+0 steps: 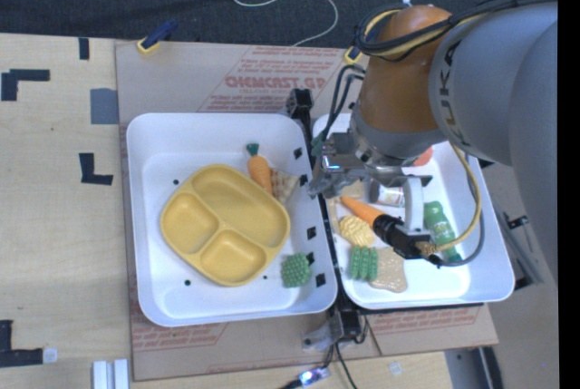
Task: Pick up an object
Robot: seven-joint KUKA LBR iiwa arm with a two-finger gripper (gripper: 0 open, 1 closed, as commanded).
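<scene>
**Item 1. End effector** (343,171): over the right bin (485,283), just right of the yellow plate (227,224) and across the bin walls. Whether it is released or clenched cannot be told, as the wrist covers it. Nothing is seen held.

**Item 2. Long carrot** (362,209): right of the yellow plate, level with its middle, lying at a slant. It is the likeliest thing to pick, being the closest to Item 1.

**Item 3. Corn cob** (354,231): right of the plate, touching the long carrot.

**Item 4. Green ridged piece** (364,263) and tan slice (390,274): right of the plate's lower edge, side by side.

**Item 5. Green bottle** (438,224): far right of the plate.

**Item 6. Small carrot** (260,168): at the plate's upper right rim, in the left bin (145,197).

**Item 7. Green floret** (295,269): at the plate's lower right corner.

**Handling note.** The right-bin pieces are crowded. A good grasp probably closes across the long carrot's narrow width, near its middle. The descent should be straight and kept off the corn cob and the bin wall. The carrot is smooth and tapered, so it may slip from a grip near the tip.
</scene>
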